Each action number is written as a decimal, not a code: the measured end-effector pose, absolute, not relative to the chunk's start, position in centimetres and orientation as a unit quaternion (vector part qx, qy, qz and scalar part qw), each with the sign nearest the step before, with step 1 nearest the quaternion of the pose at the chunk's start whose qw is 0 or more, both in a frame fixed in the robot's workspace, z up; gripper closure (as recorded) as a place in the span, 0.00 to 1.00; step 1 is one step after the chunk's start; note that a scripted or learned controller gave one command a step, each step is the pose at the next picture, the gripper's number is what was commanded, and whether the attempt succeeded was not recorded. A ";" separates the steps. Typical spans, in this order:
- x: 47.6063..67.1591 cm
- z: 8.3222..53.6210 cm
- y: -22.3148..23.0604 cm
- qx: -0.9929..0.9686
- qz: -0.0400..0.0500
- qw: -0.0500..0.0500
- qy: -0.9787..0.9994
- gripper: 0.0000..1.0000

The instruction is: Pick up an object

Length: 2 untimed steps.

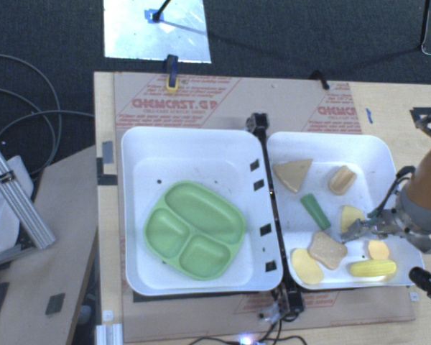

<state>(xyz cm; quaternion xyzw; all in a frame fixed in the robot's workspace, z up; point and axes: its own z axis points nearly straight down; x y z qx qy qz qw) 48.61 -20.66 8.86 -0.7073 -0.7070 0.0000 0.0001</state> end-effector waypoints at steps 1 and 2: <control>54.0 8.5 -9.6 -0.702 -0.003 -0.001 -0.712 0.00; 48.4 12.5 -19.1 -0.710 0.001 -0.003 -0.704 0.00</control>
